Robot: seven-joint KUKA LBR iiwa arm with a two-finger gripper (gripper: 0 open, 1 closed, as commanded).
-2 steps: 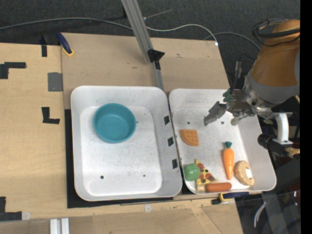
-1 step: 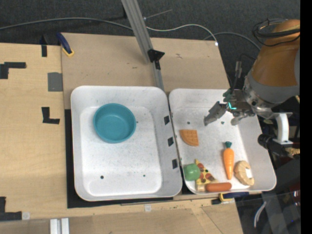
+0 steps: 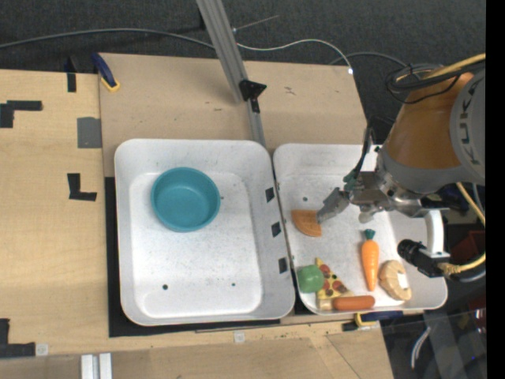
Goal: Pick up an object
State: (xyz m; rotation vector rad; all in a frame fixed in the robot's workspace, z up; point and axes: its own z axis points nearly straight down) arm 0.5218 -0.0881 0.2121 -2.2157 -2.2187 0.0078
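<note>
1. Bench: tan top carrying two shallow white bins side by side.
2. Left bin: holds one teal bowl, upright, toward its far-left corner.
3. Right bin: holds the small food items listed below; all lie in its near half.
4. Orange wedge-shaped piece: lies near the bin's left edge, about midway along it.
5. Carrot: orange with a green top, lying lengthwise toward the near-right corner.
6. Bread-like roll: pale tan, just right of the carrot, by the bin's right edge.
7. Green item: at the near-left corner.
8. Yellow piece with red spots: just beside the green item.
9. Red sausage: along the near edge.
10. Gripper: over the right bin, tip just beside the orange wedge on its right; nothing is visibly between the fingers, and whether they are spread or closed cannot be made out.
</note>
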